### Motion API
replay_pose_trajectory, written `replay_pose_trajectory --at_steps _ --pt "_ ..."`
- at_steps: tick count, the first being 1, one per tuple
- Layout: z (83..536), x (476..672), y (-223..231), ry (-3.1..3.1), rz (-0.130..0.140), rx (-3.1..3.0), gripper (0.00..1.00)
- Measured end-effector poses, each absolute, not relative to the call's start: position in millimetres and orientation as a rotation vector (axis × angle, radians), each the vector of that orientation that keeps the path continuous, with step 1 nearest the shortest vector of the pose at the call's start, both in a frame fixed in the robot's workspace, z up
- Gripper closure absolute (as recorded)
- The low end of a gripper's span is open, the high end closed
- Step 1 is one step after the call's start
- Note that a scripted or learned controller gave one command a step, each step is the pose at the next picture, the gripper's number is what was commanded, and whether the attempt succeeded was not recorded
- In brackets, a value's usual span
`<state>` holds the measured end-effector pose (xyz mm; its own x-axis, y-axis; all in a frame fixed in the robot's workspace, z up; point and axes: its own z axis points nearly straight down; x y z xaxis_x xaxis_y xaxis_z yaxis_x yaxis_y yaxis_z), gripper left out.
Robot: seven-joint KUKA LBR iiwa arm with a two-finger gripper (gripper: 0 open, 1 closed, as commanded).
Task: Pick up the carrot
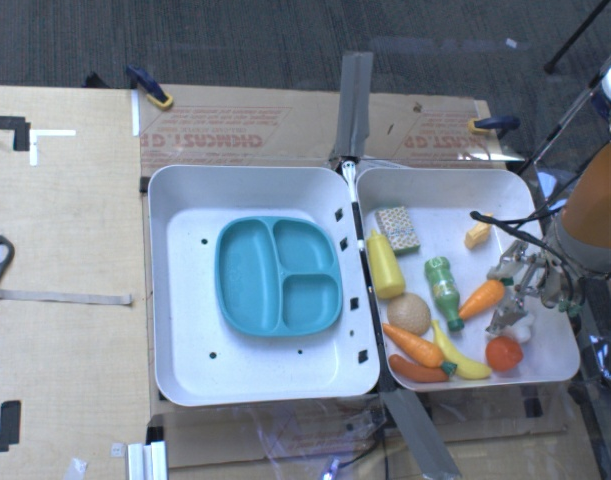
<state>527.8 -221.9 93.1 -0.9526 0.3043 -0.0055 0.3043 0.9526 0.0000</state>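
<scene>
we see the tool (515,293) just right of the nearer carrot (482,298) (its long axis slanting up toward it), whether gaping or closed we cannot tell.

A single fixed camera looks down at a slant on the counter (65,268) from above, far enough to take in both white bins (165,298) edge to edge, floor beyond.
</scene>
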Motion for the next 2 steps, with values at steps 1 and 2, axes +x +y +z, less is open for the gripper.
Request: replay_pose_trajectory --at_steps 1,2 --pt "93.4 601.3 -198.0 2.923 -0.001 1.135 0.00" --pt "103.6 602.7 -197.5 2.921 -0.002 1.128 1.00"
